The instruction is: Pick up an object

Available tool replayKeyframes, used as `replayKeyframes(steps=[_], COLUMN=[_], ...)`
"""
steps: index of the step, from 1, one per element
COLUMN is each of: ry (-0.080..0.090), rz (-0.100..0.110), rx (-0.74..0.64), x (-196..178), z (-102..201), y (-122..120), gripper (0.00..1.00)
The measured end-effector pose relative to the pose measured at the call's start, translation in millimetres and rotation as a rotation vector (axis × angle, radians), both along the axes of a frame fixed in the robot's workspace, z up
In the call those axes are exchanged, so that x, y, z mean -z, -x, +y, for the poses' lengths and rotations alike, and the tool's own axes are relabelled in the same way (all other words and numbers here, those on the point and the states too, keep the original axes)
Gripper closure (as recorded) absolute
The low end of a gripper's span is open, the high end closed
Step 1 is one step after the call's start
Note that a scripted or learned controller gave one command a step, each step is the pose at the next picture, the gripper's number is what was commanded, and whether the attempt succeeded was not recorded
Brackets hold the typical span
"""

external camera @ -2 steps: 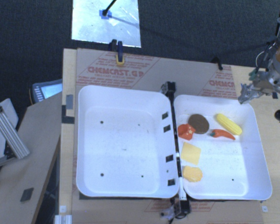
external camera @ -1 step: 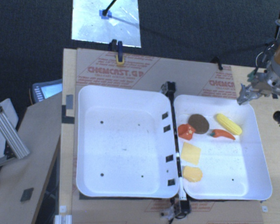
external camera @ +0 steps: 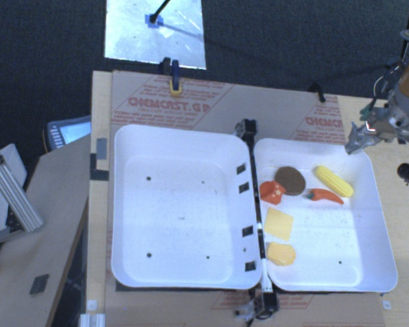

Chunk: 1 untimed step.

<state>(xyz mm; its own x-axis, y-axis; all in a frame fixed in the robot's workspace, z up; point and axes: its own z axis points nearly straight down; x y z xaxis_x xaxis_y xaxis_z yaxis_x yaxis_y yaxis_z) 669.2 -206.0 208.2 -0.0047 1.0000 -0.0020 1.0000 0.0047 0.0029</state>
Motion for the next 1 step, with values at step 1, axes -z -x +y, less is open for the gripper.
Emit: replayKeyframes(steps=[1], ry=[0.0], rz=[0.0], rx=[0.0], x=[1.3], z=[0.0], y=[-0.1], gripper=[1.0])
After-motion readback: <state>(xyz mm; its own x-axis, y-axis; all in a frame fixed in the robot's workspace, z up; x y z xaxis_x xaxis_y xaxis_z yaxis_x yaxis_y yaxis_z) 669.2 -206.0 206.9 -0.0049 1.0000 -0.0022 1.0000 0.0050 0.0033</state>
